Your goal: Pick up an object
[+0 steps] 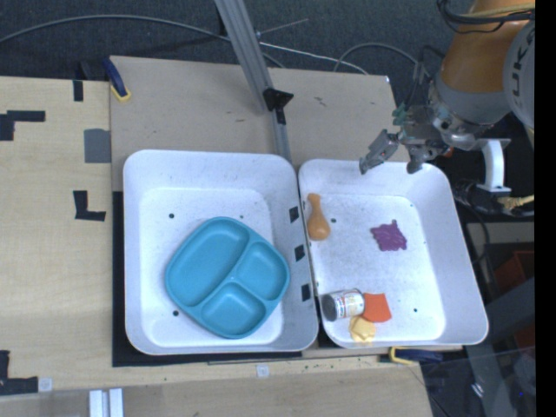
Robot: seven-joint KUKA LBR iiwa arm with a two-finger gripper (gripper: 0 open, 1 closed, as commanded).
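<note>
One blue plate (228,275) in left bin (143,233)

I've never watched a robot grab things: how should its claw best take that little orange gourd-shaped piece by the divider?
Probably across the narrow neck of the orange gourd-shaped piece, coming straight down from above. It lies flat in the right bin, with open floor on its right, while the bin wall crowds its left. The claw hangs over the bin's far edge.

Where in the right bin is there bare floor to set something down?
In the right bin, floor is bare between the orange bottle-shaped toy and purple piece, and right of the purple piece. The near-left corner is crowded: metal can, orange block, yellow piece.
</note>
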